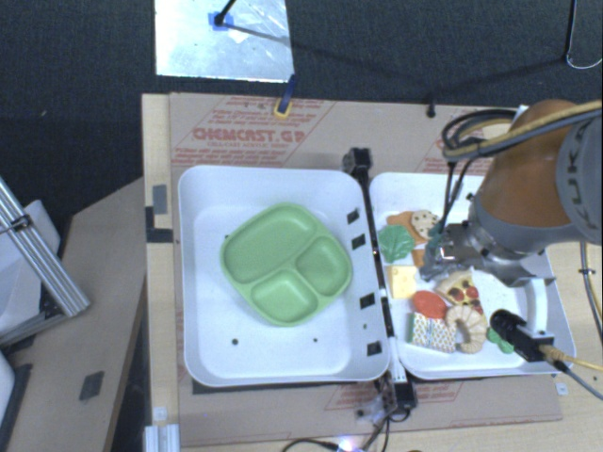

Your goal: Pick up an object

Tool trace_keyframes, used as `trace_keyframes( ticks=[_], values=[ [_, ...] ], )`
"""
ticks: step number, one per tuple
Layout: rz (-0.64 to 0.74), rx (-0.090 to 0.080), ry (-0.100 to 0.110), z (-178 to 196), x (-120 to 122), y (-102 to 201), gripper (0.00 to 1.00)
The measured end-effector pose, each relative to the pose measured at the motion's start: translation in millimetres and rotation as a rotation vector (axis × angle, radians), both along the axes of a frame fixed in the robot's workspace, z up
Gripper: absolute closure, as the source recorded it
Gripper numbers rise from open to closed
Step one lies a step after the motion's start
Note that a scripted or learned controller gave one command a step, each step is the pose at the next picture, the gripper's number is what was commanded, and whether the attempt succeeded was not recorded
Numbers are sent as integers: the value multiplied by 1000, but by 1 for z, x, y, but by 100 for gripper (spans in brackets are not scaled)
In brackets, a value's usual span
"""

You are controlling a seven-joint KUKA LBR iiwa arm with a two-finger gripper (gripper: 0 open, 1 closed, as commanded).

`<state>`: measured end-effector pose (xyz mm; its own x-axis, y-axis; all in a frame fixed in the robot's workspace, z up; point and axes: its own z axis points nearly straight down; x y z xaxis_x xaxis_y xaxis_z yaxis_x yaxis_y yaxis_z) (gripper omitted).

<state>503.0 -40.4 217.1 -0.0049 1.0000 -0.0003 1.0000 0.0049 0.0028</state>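
Observation:
The right bin holds a heap of toy food: a green leafy piece, a brown cookie-like piece, a yellow cheese square, a red tomato slice, a pizza slice, a shrimp and a patterned square. My gripper hangs low over this pile, just right of the green piece and above the cheese. Its fingers are hidden by the wrist body.
The left bin carries a green three-compartment plate. A black divider with clips runs between the bins. The orange-banded arm covers the right bin's far right part. Cables loop above it.

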Motion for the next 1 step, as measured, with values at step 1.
trace_keyframes(
  ticks=[1],
  values=[
    [1,0,1,13,-7,7,100]
  ],
)
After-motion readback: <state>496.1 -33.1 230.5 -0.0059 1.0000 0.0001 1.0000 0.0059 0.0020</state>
